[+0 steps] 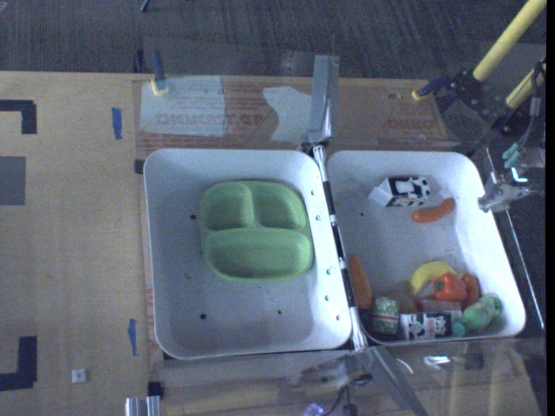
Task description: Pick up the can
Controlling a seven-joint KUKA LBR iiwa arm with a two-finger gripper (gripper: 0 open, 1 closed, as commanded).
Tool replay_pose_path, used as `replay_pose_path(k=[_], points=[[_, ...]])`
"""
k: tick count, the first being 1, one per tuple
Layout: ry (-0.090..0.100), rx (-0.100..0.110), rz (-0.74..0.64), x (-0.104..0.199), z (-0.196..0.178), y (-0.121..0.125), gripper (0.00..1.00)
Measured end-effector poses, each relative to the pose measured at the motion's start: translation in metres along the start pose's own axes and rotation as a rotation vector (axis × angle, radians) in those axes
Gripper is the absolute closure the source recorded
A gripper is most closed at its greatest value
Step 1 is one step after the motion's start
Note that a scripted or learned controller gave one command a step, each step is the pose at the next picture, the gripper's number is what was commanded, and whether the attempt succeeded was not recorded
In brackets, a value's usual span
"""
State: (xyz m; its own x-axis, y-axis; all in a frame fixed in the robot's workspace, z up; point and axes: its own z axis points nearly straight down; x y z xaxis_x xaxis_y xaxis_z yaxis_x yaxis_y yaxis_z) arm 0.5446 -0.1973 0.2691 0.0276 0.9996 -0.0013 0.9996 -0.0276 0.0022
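Can [385,310] appears to be the small green-labelled cylinder in the near-left corner of the right bin [381,232], though it is small and blurred; it stands close to the bin's front wall, with the carrot [360,282] just beside it on the divider side and a lying carton [425,324] touching or nearly touching its other side; the banana [431,274] sits a little further in. What looks like the gripper [507,191] hangs over the bin's far right rim, well apart from the can; whether it is open or closed cannot be told. The step in hand seems to be the approach; done well, it would likely come straight down from above, with the jaws set along the free gap rather than across carrot and carton, since the crowded corner leaves little room and a slanted entry risks knocking the wall or nudging the neighbours.
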Motion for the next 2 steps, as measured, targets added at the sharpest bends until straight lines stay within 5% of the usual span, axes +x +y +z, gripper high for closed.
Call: replay_pose_path(k=[1,2], points=[[-0.001,-0.001,-0.07,-0.013,-0.105,0.058,1.0],[-0.003,-0.005,-0.42,-0.007,-0.14,0.084,1.0]])
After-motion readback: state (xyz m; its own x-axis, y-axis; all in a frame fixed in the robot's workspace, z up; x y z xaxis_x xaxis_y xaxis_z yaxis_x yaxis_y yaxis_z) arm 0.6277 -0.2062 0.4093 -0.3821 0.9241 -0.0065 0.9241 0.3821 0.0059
